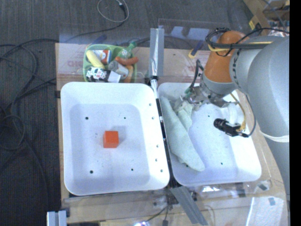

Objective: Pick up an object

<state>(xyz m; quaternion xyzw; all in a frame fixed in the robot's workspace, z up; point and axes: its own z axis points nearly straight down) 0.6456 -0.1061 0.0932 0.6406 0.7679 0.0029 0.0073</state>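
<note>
Looking down on both bins: we're seeing the gripper (195, 98) sitting low over the far end of the right bin (235, 166), right at the top of a pale green cloth (184, 140). The cloth is trailing away from the gripper toward the near edge, lying along that bin's left wall. Can't tell how the gripper is set; the wrist is covering it. An orange cube (111, 139) is lying well off to the gripper's left, mid-floor of the left bin (80, 98). A green basket (109, 63) of small items is sitting beyond that bin.
</note>
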